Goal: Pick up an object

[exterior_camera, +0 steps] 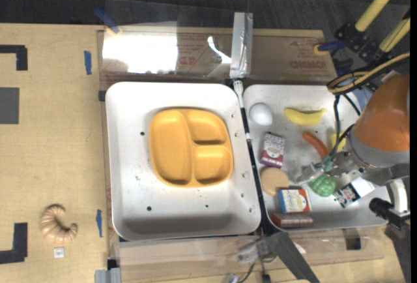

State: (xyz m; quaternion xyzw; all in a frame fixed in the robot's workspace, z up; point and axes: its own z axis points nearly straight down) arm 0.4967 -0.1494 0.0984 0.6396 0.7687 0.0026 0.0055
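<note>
The grey arm (384, 125) reaches in over the right bin (296, 96), its hand (329, 167) lowered just above a green object (321, 185); its grip cannot be told.

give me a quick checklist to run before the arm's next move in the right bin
1. Pincer over the right bin: ok.
2. Green object right under the pincer, reachable: ok.
3. Green object between the fingers: cannot tell.
4. Carrot and purple packet crowd the target: not ok.
5. Yellow divided tray in the left bin, out of the way: ok.
6. Banana and white ball lie apart from the pincer: ok.
</note>
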